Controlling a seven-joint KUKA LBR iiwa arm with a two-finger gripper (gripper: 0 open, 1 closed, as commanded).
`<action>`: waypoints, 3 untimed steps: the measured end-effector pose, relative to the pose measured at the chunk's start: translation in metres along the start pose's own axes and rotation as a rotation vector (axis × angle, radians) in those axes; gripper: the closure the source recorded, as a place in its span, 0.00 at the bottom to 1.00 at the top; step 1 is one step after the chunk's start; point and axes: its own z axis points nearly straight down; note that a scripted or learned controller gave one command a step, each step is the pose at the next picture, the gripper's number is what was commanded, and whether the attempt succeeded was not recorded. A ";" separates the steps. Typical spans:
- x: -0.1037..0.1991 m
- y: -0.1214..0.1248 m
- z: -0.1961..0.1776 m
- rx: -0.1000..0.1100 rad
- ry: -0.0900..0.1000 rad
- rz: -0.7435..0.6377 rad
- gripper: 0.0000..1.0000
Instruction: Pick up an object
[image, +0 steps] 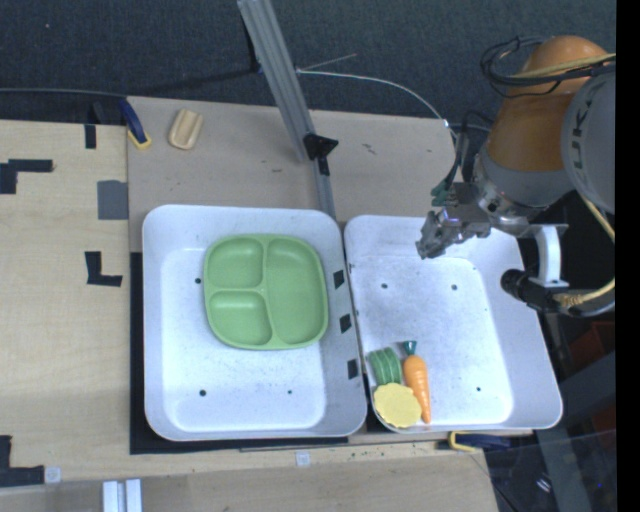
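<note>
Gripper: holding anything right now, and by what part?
Nothing seen held. The gripper hangs over the right bin, far end; the carrot and yellow piece lie at its near-left corner.

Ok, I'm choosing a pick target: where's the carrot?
In the right bin, near its front-left corner, the carrot lies beside a yellow disc and a green toy.

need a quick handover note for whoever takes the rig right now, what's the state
Pincer: over the far end of the right bin, nothing seen between its fingers; open or shut cannot be told.
Things: carrot, yellow piece and green piece bunched at the right bin's near left corner. Green plate in the left bin.
Done: nothing lifted.
Left: go to the pile, grasp one, lift.
</note>
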 end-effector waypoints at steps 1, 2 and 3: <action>0.050 -0.013 -0.001 0.001 0.000 0.000 1.00; 0.096 -0.016 0.005 0.001 0.000 0.001 1.00; 0.147 -0.017 0.022 0.004 -0.001 0.000 1.00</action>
